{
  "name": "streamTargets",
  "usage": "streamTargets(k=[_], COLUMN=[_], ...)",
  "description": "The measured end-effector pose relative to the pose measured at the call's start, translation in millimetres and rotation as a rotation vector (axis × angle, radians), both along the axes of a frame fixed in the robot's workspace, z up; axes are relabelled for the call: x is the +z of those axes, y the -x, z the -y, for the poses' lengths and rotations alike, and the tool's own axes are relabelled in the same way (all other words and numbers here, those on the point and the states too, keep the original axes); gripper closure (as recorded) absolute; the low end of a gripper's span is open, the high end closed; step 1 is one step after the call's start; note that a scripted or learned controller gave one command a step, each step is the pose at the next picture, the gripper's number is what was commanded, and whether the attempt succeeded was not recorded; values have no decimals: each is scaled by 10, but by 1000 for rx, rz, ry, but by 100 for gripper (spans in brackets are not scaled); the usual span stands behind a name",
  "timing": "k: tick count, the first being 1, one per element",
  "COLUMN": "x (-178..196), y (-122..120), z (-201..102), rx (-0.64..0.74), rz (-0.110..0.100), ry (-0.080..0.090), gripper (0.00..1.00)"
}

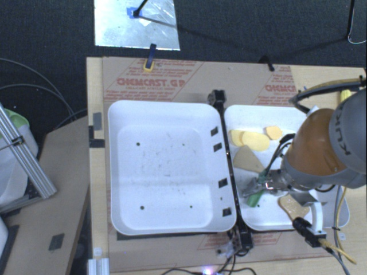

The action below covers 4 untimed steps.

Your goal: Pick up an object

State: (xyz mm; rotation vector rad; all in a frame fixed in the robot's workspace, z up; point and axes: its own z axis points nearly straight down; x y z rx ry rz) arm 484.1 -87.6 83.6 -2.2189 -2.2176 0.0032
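The right bin (241, 114) holds several small objects. Two pale yellow round pieces (250, 139) lie near its far left, with a smaller orange-yellow piece (274, 132) beside them. A beige wedge (248, 159) lies below those. My gripper (255, 188) is low in the bin's left half, just below the wedge. A small green object (255, 199) lies right at the gripper's tip; whether it is held cannot be made out. A tan piece (293, 206) lies by the front right, partly under the arm.
The left bin (166, 110) sits alongside, split from the right one by a black divider with clips (221, 148). The arm's orange band (312, 145) covers the right bin's right half. Cables (330, 246) run by the front right corner.
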Motion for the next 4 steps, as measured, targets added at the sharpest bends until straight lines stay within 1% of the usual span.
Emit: streamTargets(k=[1, 2, 3, 4], x=[15, 0, 118, 1062], y=[-491, -7, -41, -507], z=[363, -22, 5, -681], rx=[1, 2, 0, 14], rz=[11, 1, 10, 18], ry=[5, -1, 3, -1], gripper=[0, 0, 100, 100])
